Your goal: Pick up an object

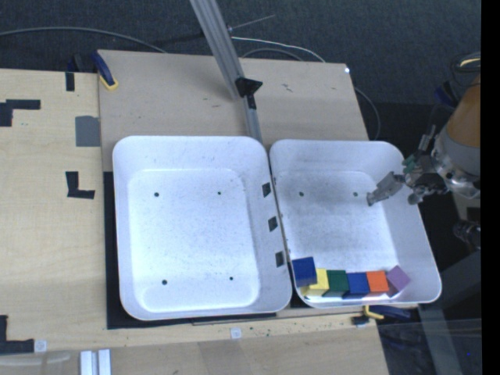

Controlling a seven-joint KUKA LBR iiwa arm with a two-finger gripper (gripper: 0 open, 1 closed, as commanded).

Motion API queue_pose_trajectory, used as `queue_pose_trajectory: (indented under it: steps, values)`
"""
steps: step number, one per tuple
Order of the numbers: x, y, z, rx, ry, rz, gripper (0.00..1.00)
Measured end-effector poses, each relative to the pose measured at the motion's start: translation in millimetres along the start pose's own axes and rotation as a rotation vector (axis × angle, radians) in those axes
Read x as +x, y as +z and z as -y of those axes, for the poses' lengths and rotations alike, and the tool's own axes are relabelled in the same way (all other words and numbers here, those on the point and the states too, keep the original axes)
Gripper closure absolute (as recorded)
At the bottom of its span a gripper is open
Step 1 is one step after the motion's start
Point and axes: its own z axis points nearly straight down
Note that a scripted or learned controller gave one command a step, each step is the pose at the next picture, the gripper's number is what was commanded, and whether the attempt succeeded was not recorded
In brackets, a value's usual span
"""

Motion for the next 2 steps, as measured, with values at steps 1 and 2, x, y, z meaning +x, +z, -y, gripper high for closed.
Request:
queue_pose_trajectory:
  steps: [1, 2]
  values:
    - [29, -14, 18, 0.002, -0.008, -0.006, 0.0]
    - [7, 105, 11, 0.01, -0.005, -0.005, 0.0]
